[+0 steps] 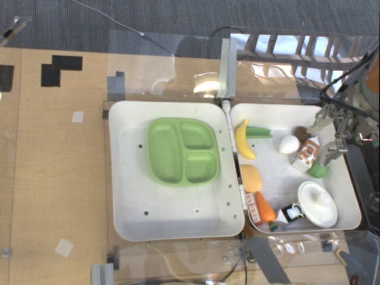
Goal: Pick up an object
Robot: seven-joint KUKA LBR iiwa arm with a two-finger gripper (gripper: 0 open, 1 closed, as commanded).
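The right bin [350,215] holds a yellow banana [243,140], a green stick [258,132], a white egg [289,144], a brown-and-white carton [307,152], a small green piece [318,171], an orange fruit [250,177], a carrot [265,208], a white bowl [317,203] and a small black-and-white item [291,212]. My gripper [328,139] hangs over the bin's right side, just right of the carton. Its two grey fingers [321,122] are spread apart and open, with nothing between them.
The left bin [127,212] bears a green divided plate [183,151]. A metal post [227,70] rises behind the wall between the bins. Cables and the arm's body crowd the far right edge.
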